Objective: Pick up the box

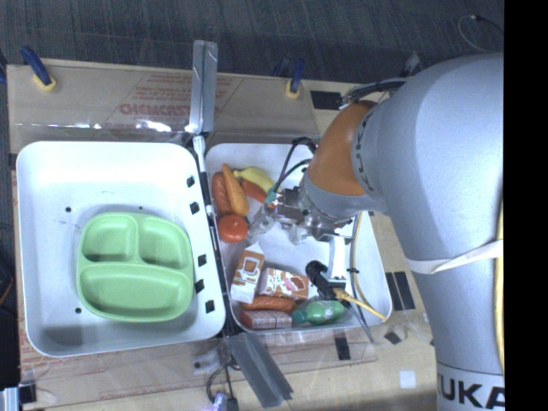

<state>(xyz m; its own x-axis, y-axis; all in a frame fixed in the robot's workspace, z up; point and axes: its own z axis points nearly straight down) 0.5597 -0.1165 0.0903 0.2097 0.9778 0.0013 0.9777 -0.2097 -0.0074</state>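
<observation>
Camera view: gripper (272, 215) low in right bin (370, 255), finger state impossible to tell; box (249, 275) lying just below, crowded against packet (285, 282), tomato (232, 228) and sausage (272, 303). Risk: grabbing a neighbour or nudging box aside. "KUKA" partly legible on arm base (469, 390)

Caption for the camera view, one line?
Arm's claw above right bin of toy food, near box; green tray in left bin.

Even overhead light w/ soft shadows; left bin (51, 195) glaring near-white, arm (445, 169) blurring slightly; overall pic looking low-res.
</observation>
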